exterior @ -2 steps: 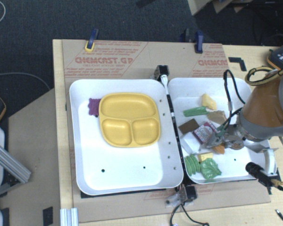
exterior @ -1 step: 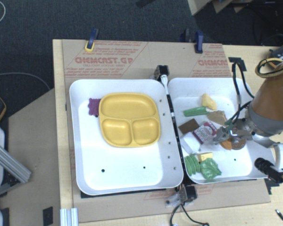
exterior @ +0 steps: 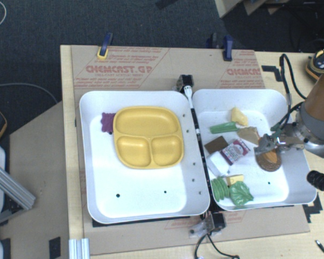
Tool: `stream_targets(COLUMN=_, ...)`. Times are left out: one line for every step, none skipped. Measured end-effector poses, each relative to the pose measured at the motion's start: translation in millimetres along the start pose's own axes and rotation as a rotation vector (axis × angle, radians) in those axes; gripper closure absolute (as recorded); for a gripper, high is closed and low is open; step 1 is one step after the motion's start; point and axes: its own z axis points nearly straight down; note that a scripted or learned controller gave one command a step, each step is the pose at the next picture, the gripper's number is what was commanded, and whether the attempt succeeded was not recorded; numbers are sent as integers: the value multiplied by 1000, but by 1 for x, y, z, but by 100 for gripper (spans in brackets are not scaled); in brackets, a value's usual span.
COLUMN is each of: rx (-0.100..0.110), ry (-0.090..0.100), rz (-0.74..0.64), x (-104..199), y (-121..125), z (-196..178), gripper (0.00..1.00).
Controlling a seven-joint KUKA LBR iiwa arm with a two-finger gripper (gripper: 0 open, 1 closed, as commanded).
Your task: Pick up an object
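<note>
The arm (exterior: pixel 318 109) enters from the right edge of the camera view, its grey wrist section angled down and to the left. An orange band sits above the wrist, at the upper right. Cables run along the wrist toward the gripper (exterior: pixel 268 144). The gripper is at a low position, pointing left and downward. Its finger state cannot be determined.

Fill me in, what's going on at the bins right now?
The arm has reached in from the right, and its gripper is low in the right bin, over a brown round object. No grasp is visible. Other small objects lie nearby, including a green piece and a wrapped packet. The left bin holds a yellow divided tray and a purple item.
</note>
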Motion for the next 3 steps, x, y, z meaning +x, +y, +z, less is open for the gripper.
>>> stream_targets(rx=3, ry=1, rz=0, x=0, y=1, z=-24, gripper=100)
stream_targets(rx=11, ry=6, rz=-5, x=59, y=-1, z=-16, gripper=100)
stream_targets(rx=11, ry=6, rz=-4, x=109, y=7, z=-10, gripper=100)
